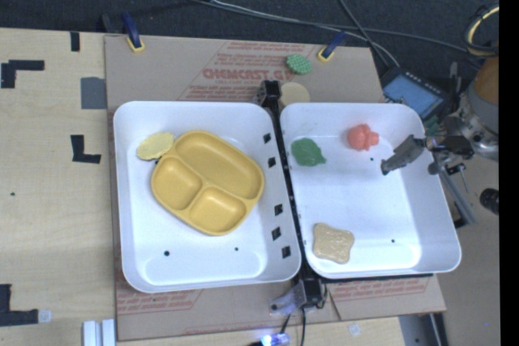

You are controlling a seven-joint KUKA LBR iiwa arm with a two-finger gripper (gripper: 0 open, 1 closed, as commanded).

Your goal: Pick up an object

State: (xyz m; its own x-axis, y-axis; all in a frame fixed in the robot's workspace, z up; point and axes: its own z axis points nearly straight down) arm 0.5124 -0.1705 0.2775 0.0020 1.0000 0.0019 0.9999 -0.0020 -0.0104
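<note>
The right bin (405, 255) holds three small things: a green lump (306, 151) at its far left, an orange-red lump (362, 137) at the back, and a tan flat piece (333, 243) near the front. My gripper (420, 161) hovers over this bin's right rim, to the right of the orange-red lump and apart from it. Its fingers are open, with nothing between them. One dark finger (400, 155) points left into the bin.
The left bin (138, 255) holds a yellow divided plate (208, 181) and a pale yellow piece (154, 145) at the plate's back-left corner. Behind the bins, a green waffled piece (298, 62) and a beige disc (295, 92) lie on the cardboard. Cables run across the dark floor behind.
</note>
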